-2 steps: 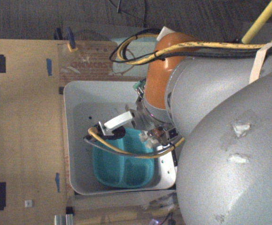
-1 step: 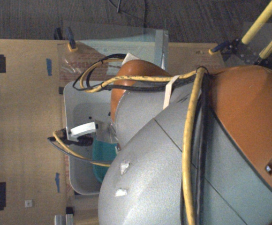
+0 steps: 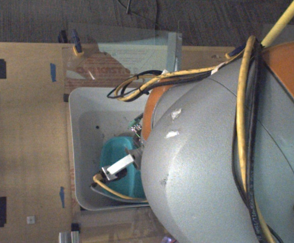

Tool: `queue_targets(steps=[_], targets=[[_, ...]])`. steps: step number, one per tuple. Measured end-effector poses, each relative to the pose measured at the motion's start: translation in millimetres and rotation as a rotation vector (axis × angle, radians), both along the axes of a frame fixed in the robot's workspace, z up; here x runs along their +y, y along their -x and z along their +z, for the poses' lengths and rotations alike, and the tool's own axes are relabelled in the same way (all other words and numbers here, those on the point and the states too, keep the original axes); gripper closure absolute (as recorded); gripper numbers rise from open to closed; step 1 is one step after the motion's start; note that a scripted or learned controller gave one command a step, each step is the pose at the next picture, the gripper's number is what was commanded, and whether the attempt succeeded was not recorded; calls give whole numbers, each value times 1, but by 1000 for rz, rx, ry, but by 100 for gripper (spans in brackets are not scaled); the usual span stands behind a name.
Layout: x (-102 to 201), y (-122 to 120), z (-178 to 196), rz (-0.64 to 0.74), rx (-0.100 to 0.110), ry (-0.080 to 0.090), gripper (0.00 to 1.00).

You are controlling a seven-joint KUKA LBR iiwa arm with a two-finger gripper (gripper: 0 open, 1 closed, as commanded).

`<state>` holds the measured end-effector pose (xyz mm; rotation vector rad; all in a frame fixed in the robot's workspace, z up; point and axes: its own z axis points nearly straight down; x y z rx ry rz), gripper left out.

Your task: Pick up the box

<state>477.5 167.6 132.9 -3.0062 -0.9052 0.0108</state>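
Because my arm (image 3: 213, 151) hangs over much of the bin (image 3: 83, 115), I judge the approach from a partial view. My jaws are low inside the bin, and a grey bar (image 3: 119, 166) of the tool head crosses them. I cannot tell whether the jaws are open or closed, and I see nothing gripped.

The box (image 3: 111, 153), which I take to be the teal item, lies directly under the jaws. Its surface shows on both sides of the bar. Whether the jaws are touching the box or just above it cannot be determined.

Its long axis appears to run across the bar, not along it. A yellow cable (image 3: 109, 189) curves just beside the box on the near side of the jaws.

Judgement: the coming move is a straight descent, with no sideways correction.
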Motion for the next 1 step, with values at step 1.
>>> queue_targets(steps=[1], targets=[[0,0,0,0,0,0,0]])
